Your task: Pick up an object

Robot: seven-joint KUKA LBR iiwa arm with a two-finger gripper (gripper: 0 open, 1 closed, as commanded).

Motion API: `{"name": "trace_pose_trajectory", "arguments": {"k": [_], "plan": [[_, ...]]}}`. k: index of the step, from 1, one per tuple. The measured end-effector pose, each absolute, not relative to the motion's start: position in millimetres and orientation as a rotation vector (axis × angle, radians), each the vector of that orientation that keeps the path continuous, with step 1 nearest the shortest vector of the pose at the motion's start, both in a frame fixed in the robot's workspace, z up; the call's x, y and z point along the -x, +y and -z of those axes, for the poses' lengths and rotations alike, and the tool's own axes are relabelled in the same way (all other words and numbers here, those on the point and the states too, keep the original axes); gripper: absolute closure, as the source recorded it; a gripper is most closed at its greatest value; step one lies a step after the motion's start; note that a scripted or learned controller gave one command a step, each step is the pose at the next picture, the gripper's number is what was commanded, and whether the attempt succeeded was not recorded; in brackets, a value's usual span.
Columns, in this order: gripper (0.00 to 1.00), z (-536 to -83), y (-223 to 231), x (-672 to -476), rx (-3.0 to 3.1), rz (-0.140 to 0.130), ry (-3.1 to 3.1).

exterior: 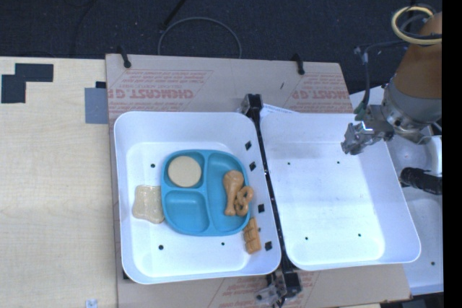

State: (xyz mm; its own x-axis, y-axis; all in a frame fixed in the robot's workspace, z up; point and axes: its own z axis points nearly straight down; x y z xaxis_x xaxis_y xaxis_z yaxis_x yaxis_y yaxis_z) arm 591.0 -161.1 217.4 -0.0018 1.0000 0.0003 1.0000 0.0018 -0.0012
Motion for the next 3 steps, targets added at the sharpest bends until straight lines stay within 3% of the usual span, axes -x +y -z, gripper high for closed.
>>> {"name": "trace_pose_trajectory", "arguments": {"k": [3], "plan": [[1.00, -199.9, 0.7, -565.8, 2.215, -0.005, -2.221]]}}
